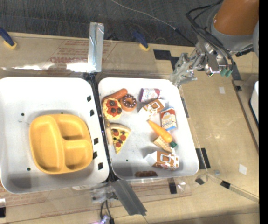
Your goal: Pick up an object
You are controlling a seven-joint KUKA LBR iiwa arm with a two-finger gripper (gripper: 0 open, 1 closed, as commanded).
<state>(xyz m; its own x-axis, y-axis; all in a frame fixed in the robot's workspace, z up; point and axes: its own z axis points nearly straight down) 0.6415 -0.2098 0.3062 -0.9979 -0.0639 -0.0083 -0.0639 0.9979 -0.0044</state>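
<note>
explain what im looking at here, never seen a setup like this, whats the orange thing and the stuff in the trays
This is one picture from a camera fixed above a workbench, looking down at a slant. The grey and orange shape at top right is a robot arm reaching in. At its end is a two-finger gripper, hovering by the far right corner of the right bin; nothing sits between its fingers.

Two shallow white bins sit side by side. The left bin holds a yellow divided plate. The right bin holds toy food: a pizza slice, a round mini pizza, a chocolate donut, a sausage, a carrot and some small cartons and packets. The robot's job is to pick one up.
</note>
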